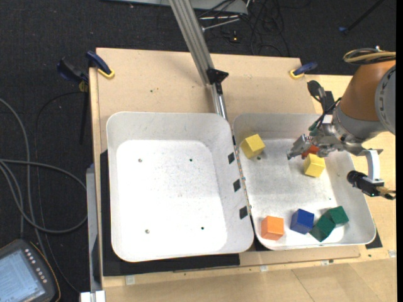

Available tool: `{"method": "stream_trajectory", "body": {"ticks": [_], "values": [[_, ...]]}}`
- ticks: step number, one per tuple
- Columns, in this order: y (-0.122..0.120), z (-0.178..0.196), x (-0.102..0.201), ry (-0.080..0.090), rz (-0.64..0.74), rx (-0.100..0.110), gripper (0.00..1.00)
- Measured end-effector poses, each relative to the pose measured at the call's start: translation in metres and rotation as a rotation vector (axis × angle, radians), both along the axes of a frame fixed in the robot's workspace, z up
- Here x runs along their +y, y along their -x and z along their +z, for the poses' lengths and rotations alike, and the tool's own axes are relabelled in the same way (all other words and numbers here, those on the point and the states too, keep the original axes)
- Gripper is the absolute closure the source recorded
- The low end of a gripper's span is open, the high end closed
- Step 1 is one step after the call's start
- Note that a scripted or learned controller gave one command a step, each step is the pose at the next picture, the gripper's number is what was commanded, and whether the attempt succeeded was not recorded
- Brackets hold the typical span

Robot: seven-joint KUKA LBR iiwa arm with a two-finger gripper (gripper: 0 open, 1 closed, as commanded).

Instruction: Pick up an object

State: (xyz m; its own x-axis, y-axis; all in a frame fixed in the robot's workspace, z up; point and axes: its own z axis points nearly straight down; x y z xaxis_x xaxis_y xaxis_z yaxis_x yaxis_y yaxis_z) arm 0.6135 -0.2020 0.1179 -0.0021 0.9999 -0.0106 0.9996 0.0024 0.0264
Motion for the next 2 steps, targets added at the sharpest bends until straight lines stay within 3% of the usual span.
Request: {"method": "stream_trajectory", "body": {"ticks": [1,2], "values": [[-0.002,0.011,0.000,0.003,0.002,-0.005,1.00],[-0.003,0.057,-0.007,-0.008,0.001,0.020,1.00]]}}
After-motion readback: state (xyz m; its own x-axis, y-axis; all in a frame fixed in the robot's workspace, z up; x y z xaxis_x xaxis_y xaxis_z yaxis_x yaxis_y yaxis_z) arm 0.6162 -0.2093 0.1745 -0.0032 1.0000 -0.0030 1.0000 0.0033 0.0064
